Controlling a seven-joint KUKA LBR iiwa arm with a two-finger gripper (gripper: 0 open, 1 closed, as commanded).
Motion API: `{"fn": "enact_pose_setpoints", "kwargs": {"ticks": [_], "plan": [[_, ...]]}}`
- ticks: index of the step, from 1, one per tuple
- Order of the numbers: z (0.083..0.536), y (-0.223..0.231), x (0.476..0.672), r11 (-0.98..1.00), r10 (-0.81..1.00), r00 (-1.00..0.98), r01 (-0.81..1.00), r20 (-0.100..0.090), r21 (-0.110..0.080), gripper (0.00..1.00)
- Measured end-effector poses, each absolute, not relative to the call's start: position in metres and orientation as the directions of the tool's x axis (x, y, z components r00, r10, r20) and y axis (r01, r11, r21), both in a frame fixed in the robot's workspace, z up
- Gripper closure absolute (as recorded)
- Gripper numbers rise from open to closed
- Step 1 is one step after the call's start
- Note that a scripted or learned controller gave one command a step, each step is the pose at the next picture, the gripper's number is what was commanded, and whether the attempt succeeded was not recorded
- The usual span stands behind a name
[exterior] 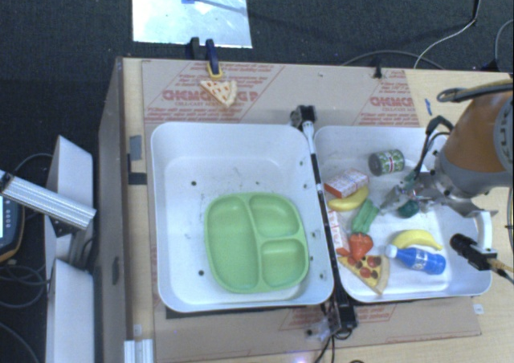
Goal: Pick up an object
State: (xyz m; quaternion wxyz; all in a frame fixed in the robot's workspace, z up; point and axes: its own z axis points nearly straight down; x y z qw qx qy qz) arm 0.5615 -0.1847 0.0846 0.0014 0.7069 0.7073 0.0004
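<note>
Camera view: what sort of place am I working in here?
Likely a robotics lab's grasping test bench, not a kitchen. Two white bins sit on a cardboard-topped bench, toy food such as a banana and pizza slice fills the right bin, and loose cables run over dark carpet.

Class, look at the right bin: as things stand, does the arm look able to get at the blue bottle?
Probably yes. The blue bottle lies on its side near the front of the right bin, uncovered, with only a banana just behind it. The pincer is low in the same bin, close by.
</note>
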Motion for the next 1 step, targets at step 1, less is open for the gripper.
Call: {"fn": "enact_pose_setpoints", "kwargs": {"ticks": [1], "plan": [[0.0958,-0.1847,0.5626,0.002,1.000,-0.002,1.000,-0.002,0.005,1.00]]}}
